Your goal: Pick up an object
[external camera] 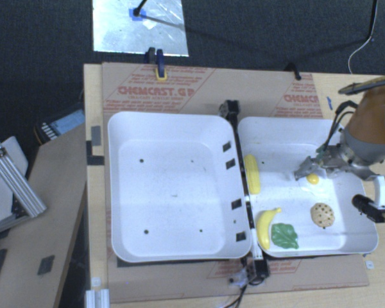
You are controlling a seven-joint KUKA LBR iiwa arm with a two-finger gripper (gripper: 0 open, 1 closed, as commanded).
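My gripper [307, 170] hangs low over the middle of the right bin [289, 130], reaching in from the right below the orange band [371, 117]. A small yellow piece [313, 179] lies on the bin floor just below and right of the gripper's tip, touching or nearly touching it. A yellow corn-like piece [252, 174] lies along the bin's left wall. In the front left corner sits a banana [265, 226] with a green leaf [285, 236] against it. A round speckled cookie [321, 215] rests toward the front right.
The left bin [125, 133] stands beside the right one, joined by a black clamped divider [234, 172]. Both sit on a cardboard sheet [179, 85]. A black part of the arm [369, 207] hangs over the right bin's right rim.
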